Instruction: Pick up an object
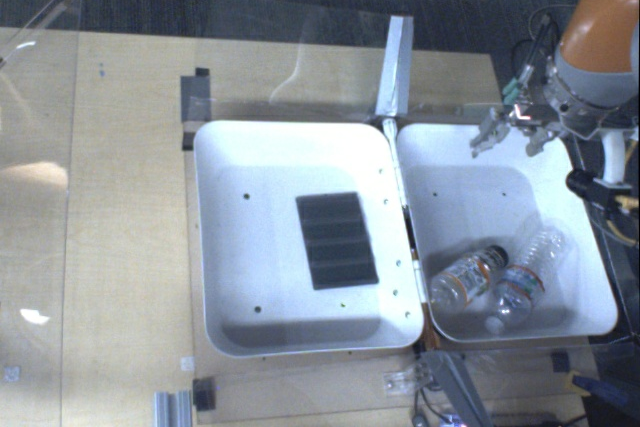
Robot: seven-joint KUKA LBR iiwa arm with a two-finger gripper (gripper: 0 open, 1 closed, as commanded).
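Two clear plastic bottles [497,277] lie side by side on their sides in the right bin [470,185], at its near end, well below the jaws and apart from them. The jaws [511,133] hang over the far edge of that bin, fingers spread wide, nothing between them. Left of the jaws, past the divider, the left bin [240,165] holds a dark ribbed rectangular block [336,239] lying flat. Both bins rest on the wooden table [100,215].

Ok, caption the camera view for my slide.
Arm's open hand hovers over the right bin's far edge; two plastic bottles below, ridged black pad in left bin.
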